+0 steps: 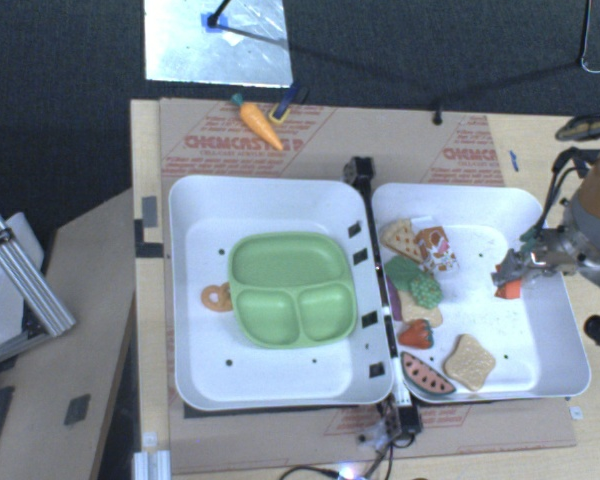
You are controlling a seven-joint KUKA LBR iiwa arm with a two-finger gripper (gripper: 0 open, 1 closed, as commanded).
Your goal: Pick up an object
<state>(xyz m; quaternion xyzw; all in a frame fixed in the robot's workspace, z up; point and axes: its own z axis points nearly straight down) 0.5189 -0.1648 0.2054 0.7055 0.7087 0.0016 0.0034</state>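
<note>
At the right edge of the right bin [555,298], the gripper [515,273] sits low over a small red-orange piece [510,289]. The claw's spread cannot be told. Judged step: grasp attempt; next, a clean lift would confirm the hold.

— What does the arm [592,223] look like by the right bin [555,298]?
— Grey, rounded casing, with dark cables looped above it.
— And the gripper [515,268]?
— Grey metal, small and blocky, over that bin's right rim.

claw [510,273] low, arm [592,218] bent from right
</note>
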